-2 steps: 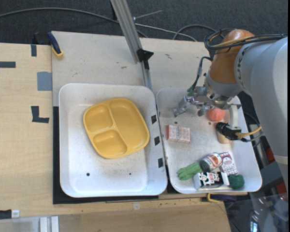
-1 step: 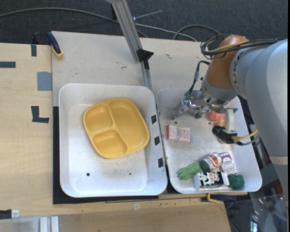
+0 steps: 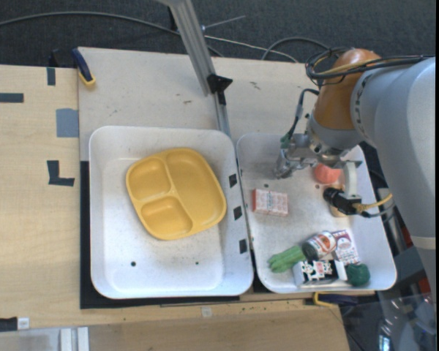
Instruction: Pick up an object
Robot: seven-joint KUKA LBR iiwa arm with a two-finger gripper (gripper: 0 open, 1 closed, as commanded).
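Note:
My gripper point(image 3: 284, 168) hangs low over the far part of the right bin point(image 3: 260, 148), with nothing visibly in it. A small pink-and-white box point(image 3: 270, 202) lies just in front of it on the bin floor. A salmon-coloured object point(image 3: 325, 173) sits to the gripper's right, partly hidden by the wrist. At the bin's near end lie a green object point(image 3: 285, 258), a can point(image 3: 321, 245), a red-and-white packet point(image 3: 346, 246), a black-and-white box point(image 3: 319, 270) and a dark green ball point(image 3: 358, 273).
The left bin point(image 3: 110, 218) holds a yellow divided plate point(image 3: 176, 192). A metal pole point(image 3: 201, 50) slants down to the wall between the bins. The grey arm covers the right bin's far right corner.

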